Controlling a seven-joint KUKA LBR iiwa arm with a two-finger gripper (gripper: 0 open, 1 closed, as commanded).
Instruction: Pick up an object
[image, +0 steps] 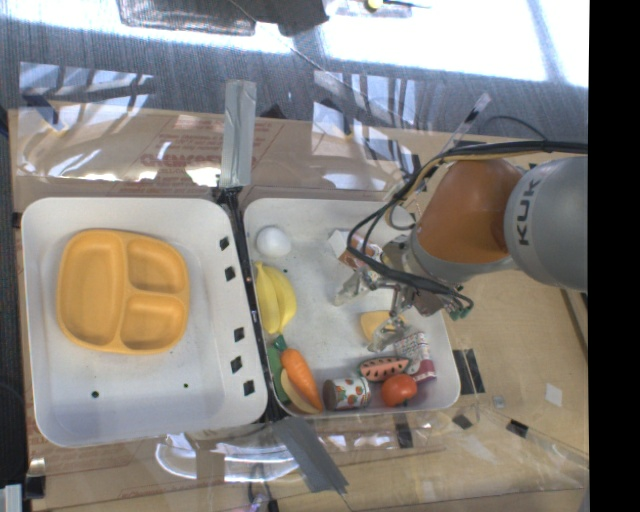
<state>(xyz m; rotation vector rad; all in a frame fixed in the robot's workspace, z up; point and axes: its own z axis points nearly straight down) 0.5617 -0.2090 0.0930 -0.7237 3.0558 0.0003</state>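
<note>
— Left bin (40, 300), contents?
— One yellow divided tray (122, 290), lying flat, left of centre in the frame.

— Right bin (310, 215)?
— White ball (272, 241) at its upper left corner. Banana (276, 298) along its left wall, carrot (300, 378) just below that. Small printed can (346, 393), tomato (399, 389) and watermelon slice (384, 367) along the bottom wall, lower middle of the frame. Pale yellow wedge (375, 324) near the bin's middle.

— The arm (520, 220)?
— Enters from the right, orange band over the right bin. Gripper (378, 290) hangs just above the wedge — whether the jaws stand apart or together, I cannot tell. Nothing visibly held.
</note>
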